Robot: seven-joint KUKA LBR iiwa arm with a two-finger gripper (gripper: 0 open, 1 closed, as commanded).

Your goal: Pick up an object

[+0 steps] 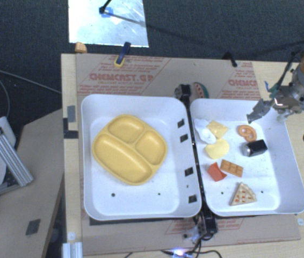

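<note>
Left bin (90, 160): white, shallow; holds one yellow divided plate (129, 148), lying flat near centre, slightly turned; nothing seen on the plate.

Right bin (290, 160): white, shallow; holds a cluster of small toy food pieces.

Bin contents, right: white piece (204, 131) at upper left, touching or just beside pale yellow wedge (217, 129); pale yellow round piece (217, 149) below these; red block (215, 171) lower still, just beside orange waffle bar (231, 168); triangular waffle slice (243, 194) nearest the front rim, apart from the rest; orange pretzel-like ring (246, 131) toward the upper right, with black cylinder (255, 148) just below it.

Arm: enters from the right edge; grey body, wrist over the upper right corner of the right bin.

Gripper (258, 113): poised above the back part of the right bin, near the ring, apart from it; nothing visible between the fingers; open or closed: cannot tell, detail too small and blurred.

Candidate object: judged to be the ring or the black cylinder, as nearest to the tool; not certain.

Progress: judged early; approach only; no object lifted, all pieces resting on the bin floor.

Remaining: descent onto one piece; closure on it; lift clear of the bin.

Risk: judged moderate; ring and cylinder lie close together, so a neighbour may be nudged on descent.
</note>
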